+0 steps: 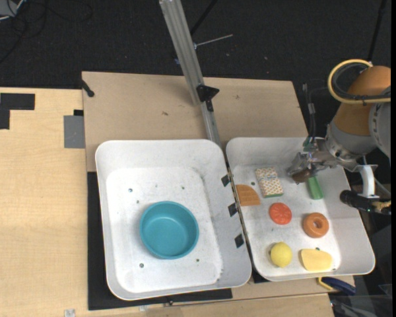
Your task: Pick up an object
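Green block (315, 189): lying in the right bin (356, 259), toward its 2 o'clock corner, just at the claw's tip.
Claw (303, 170): low over the right bin, at 10 o'clock from the green block; can't tell from where I stand whether it's spread or pressed together.
Arm (356, 111): reaching in from 3 o'clock.
Other items: patterned sponge (270, 182), red ball (280, 213), doughnut (315, 225), lemon (281, 254).
Left bin (119, 157): 1 teal bowl (169, 229).
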`<state>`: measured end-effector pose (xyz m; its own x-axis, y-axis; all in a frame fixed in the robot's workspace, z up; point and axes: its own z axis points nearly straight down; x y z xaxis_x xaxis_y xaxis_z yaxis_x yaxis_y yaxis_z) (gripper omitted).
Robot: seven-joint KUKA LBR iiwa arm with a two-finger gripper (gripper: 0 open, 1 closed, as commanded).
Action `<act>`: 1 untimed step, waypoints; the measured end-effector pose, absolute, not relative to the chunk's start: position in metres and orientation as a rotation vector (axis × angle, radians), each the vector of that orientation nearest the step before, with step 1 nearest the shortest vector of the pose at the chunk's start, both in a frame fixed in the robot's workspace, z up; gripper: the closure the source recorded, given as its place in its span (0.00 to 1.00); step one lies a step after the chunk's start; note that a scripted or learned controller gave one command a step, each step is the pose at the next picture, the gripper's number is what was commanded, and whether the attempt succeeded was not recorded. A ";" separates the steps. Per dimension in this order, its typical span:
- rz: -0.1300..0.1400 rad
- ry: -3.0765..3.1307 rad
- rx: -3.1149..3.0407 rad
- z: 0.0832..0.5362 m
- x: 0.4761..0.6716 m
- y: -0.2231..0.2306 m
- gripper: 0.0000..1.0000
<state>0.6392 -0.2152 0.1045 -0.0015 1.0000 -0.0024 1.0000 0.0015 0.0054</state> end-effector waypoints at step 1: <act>0.004 2.218 2.219 0.166 0.634 -0.216 1.00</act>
<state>0.6340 -0.2159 0.1656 0.0003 1.0000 -0.0015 1.0000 -0.0003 0.0047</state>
